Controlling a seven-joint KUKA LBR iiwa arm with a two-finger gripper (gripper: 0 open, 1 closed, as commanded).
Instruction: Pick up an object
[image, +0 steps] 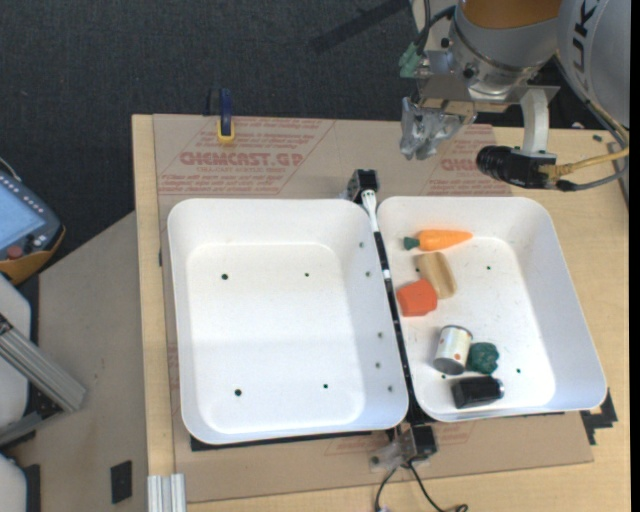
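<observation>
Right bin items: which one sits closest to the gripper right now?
The toy carrot, orange with a green tip, at the far end of the right bin. It lies nearest the gripper; the tan block comes next, the rest lie farther.

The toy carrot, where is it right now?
The carrot lies at the far end of the right bin, just above the tan block.

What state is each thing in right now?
Gripper: raised above the bench behind the right bin, nothing between its fingers.
Toy carrot: lying flat in the right bin.
Small can: on its side.
Left bin: holds no objects.
</observation>
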